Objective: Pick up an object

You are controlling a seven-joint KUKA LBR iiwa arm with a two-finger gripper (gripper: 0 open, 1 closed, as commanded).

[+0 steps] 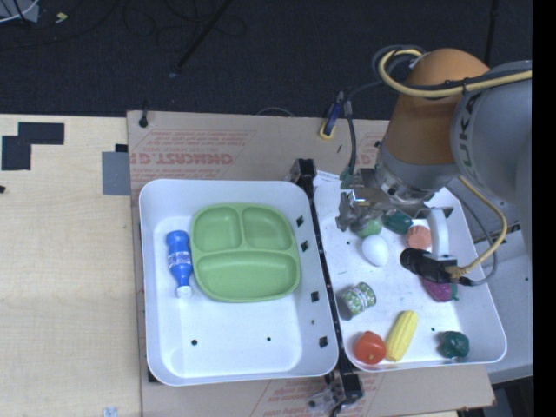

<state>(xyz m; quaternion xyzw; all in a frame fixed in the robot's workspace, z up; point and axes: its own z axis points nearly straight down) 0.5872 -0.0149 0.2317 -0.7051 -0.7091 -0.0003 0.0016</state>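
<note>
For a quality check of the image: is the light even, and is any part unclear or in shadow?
In the camera view, light is even and soft over both bins; the green plate and blue bottle look sharp. The gripper area is shadowed by the arm and slightly blurred, so its fingers are unclear.

The hand is lowered into the right bin, a white egg lying just at its 6 o'clock.

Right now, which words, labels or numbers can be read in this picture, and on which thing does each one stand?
Red print on the cardboard sheet: upside down and too blurred to read.
Blue bottle label: too small to read.
Small can label: too small to read.
Dark marking on the grey arm: cut off, unreadable.
</note>
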